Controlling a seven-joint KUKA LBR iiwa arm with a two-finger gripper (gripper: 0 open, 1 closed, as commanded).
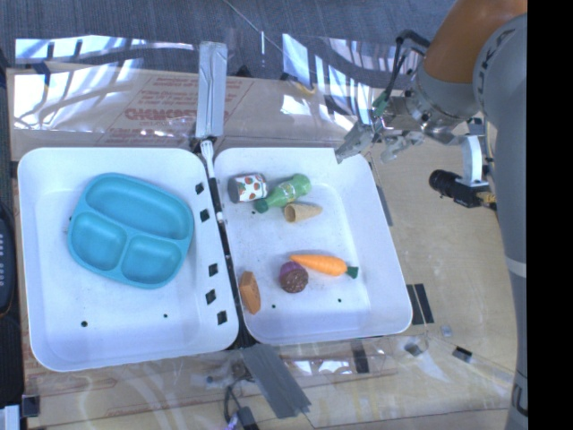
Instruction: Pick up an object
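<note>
1. Toy carrot [320, 264], orange with a green tip, lies in the lower part of the right bin [376, 231], with other toy foods around it; nothing is lifted from the floor of the bin.
2. Gripper [356, 143] is above the upper right corner of the right bin, near its rim, and it points toward the left of the view. I cannot tell if it is spread or closed, and no object is seen in it.
3. Behind the gripper, the grey arm [501, 106] with its orange band [470, 16] comes in from the right side, and thin cables hang around the wrist.
4. Nearest to the gripper, in the upper part of the right bin, lie a green toy bottle [283, 192], a small grey and red toy piece [248, 187] just beside it on the left, and a tan cone [303, 210] just below the bottle.
5. Just beside the carrot, on its left, sits a dark red round toy [294, 278]. An orange toy bread piece [250, 292] lies near the left wall of this bin.
6. Left bin [45, 267] holds a blue divided plate [131, 230] with three compartments.
7. Both bins stand side by side on the bench [439, 249], and they touch along the middle.
</note>
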